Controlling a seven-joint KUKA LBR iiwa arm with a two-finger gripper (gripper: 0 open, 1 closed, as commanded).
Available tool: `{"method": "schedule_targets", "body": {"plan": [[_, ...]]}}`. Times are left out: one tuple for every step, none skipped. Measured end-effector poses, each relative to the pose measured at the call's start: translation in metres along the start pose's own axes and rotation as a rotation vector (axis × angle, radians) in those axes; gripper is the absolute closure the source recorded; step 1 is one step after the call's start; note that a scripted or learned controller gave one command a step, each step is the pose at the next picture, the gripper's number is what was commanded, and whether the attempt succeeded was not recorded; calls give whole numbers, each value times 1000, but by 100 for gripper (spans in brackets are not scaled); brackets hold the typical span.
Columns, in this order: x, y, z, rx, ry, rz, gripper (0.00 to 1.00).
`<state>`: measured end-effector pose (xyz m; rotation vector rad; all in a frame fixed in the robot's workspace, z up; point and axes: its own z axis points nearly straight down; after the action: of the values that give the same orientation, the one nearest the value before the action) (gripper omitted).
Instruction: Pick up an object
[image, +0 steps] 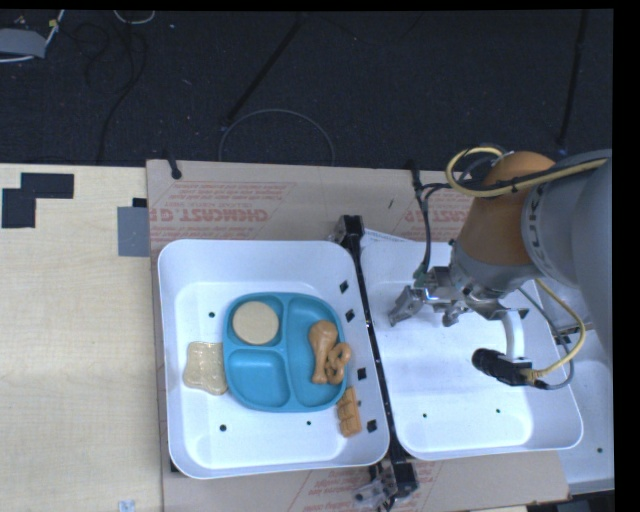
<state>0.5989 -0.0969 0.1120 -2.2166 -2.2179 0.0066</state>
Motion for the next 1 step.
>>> {"method": "schedule_targets", "body": {"plan": [[2,-1,26,-1,0,1,0]]}}
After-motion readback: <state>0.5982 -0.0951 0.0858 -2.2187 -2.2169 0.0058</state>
